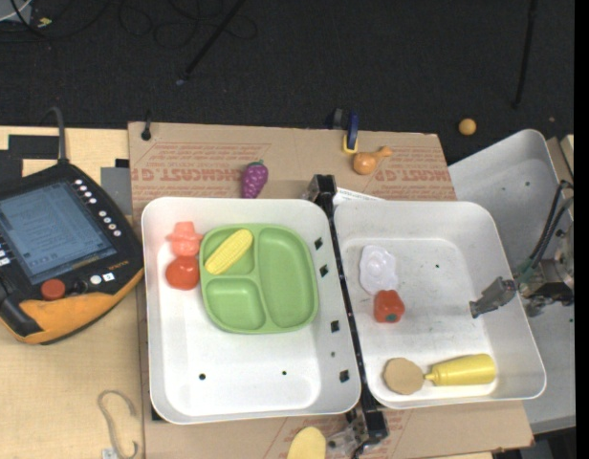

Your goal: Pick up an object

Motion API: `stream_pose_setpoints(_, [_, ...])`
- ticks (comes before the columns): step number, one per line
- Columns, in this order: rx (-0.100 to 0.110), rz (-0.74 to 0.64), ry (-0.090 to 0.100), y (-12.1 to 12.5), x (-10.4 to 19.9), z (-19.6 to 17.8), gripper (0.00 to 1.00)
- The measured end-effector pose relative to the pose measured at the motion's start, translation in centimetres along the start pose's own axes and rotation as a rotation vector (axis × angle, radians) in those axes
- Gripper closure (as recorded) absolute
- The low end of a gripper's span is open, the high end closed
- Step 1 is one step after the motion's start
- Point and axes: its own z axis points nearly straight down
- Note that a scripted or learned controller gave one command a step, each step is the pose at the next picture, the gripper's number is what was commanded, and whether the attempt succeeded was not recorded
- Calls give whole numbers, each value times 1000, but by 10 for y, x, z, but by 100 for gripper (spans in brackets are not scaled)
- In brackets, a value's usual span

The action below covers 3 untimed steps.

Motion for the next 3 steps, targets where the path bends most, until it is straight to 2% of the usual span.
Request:
stream_pose_setpoints(2, [5,-2,2,-13,5,105,0])
stream_pose_setpoints(3, [-1,-2,-1,-13,7,152,0])
